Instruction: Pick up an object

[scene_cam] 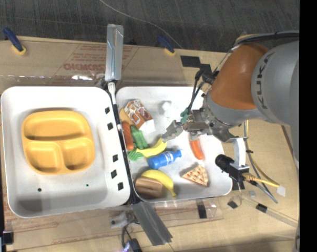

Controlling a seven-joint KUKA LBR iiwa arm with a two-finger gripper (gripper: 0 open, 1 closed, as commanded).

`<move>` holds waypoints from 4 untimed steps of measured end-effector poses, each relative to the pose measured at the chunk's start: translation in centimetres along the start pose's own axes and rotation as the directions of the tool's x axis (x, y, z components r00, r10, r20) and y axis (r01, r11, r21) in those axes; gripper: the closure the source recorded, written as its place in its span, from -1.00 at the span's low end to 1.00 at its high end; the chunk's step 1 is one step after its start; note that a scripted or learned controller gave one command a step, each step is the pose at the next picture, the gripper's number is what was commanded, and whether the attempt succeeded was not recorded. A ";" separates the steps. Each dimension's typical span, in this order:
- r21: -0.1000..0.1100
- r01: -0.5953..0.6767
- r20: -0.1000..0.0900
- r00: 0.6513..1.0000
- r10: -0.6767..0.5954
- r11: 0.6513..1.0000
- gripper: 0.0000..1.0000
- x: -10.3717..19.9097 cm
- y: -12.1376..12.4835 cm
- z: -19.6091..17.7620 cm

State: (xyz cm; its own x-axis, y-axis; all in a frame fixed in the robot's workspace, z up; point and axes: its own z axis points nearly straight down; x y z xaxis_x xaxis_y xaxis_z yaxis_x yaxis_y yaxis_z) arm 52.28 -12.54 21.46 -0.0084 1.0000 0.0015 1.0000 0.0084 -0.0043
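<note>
The orange carrot (197, 148) lies just below and right of our gripper (175, 130), long axis running down-right, the blue bottle (164, 158) below it, and we cannot tell how the claw stands.

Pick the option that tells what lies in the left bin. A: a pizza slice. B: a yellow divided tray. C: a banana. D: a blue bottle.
B: the yellow divided tray sits alone in the left bin, while the blue bottle, pizza slice and banana lie in the right bin.
</note>
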 end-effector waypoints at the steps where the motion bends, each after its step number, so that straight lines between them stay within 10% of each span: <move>1: 0.001 -0.072 0.000 0.997 0.072 0.997 -1.00 -1.5 -2.7 0.6; 2: -0.006 -0.171 0.000 0.985 0.171 0.985 -1.00 -5.3 -1.8 12.2; 3: -0.004 0.021 0.000 1.000 -0.021 1.000 -1.00 0.4 1.9 7.8; 4: -0.001 0.372 0.001 0.928 -0.372 0.928 -1.00 -0.2 1.0 12.3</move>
State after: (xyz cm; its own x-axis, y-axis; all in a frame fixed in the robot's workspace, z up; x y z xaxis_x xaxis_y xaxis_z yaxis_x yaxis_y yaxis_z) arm 53.25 -12.73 9.12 -0.3797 0.9251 0.0022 0.9251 0.3797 -0.0022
